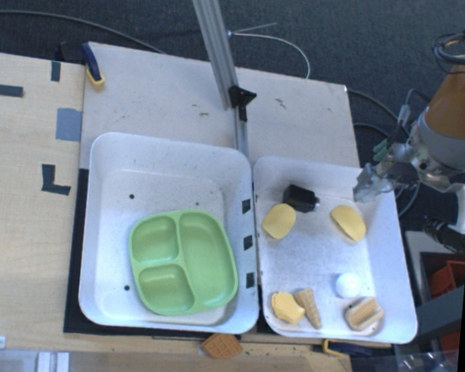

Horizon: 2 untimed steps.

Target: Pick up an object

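The right bin (395, 238) holds several small objects. A black block (300, 198) lies near its back, with a yellow round piece (279, 221) just in front of it and a yellow oval piece (348, 222) to the right. Toward the front lie a white ball (347, 285), a tan bun-like piece (364, 314), a waffle cone (310, 306) and a yellow chunk (287, 308). My gripper (371, 186) hangs over the bin's back right corner, above and right of the yellow oval piece, with nothing seen between its fingers.
The left bin (103, 210) contains a green divided plate (183, 260). A slanted metal pole (219, 49) reaches down to the bins' shared back edge. A brown cookie-like piece (220, 347) lies on the bench in front of the bins.
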Tool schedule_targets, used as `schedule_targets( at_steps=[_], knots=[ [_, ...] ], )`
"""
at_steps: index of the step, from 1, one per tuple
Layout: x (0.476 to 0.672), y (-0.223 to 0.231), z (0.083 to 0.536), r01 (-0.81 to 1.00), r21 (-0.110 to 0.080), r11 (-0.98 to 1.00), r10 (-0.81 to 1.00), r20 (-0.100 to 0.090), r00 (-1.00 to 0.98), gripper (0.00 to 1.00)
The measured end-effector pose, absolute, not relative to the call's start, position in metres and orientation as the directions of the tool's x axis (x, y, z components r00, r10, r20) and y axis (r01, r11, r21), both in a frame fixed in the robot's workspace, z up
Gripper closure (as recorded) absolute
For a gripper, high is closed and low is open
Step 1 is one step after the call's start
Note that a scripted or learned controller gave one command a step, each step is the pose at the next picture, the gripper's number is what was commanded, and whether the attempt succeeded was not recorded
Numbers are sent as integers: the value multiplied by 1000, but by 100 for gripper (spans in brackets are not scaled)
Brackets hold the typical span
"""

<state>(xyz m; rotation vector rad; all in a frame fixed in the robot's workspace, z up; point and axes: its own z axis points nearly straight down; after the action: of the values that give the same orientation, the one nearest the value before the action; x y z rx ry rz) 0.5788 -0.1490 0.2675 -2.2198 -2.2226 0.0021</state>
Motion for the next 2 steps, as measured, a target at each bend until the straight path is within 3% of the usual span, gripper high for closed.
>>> schedule_targets(
  at_steps=[2],
  knots=[
    [591, -39, 262, 1000, -1, 7, 1000, 2, -7, 100]
  ],
)
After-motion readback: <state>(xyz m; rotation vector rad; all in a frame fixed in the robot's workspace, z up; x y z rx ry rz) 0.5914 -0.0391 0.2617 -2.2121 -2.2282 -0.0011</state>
